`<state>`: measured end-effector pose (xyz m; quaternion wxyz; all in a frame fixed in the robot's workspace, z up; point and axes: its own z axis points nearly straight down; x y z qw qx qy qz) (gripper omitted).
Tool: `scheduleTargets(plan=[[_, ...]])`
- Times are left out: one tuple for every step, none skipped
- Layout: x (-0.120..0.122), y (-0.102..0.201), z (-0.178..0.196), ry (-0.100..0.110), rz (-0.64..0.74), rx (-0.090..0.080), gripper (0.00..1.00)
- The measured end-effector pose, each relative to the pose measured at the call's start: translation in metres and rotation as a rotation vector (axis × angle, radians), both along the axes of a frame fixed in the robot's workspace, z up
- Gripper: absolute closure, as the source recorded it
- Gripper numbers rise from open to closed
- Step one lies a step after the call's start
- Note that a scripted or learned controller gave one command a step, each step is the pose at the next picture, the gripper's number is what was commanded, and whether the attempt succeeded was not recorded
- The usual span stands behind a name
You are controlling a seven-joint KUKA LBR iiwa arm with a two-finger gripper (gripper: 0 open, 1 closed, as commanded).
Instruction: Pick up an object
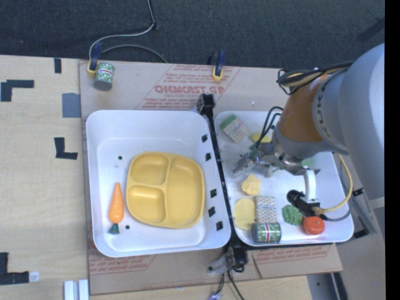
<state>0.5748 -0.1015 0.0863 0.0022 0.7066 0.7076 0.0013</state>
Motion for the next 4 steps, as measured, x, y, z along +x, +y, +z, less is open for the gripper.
scheduleTargets(plan=[[0.056, 0.008, -0.001, 0.002, 0.001, 0.000, 0.00], [0.014, 0.008, 0.000, 0.003, 0.000, -0.001, 0.00], [-0.009, 0.007, 0.000, -0.001, 0.000, -0.001, 0.00], [0.015, -0.004, 0.000, 0.003, 0.001, 0.002, 0.00]])
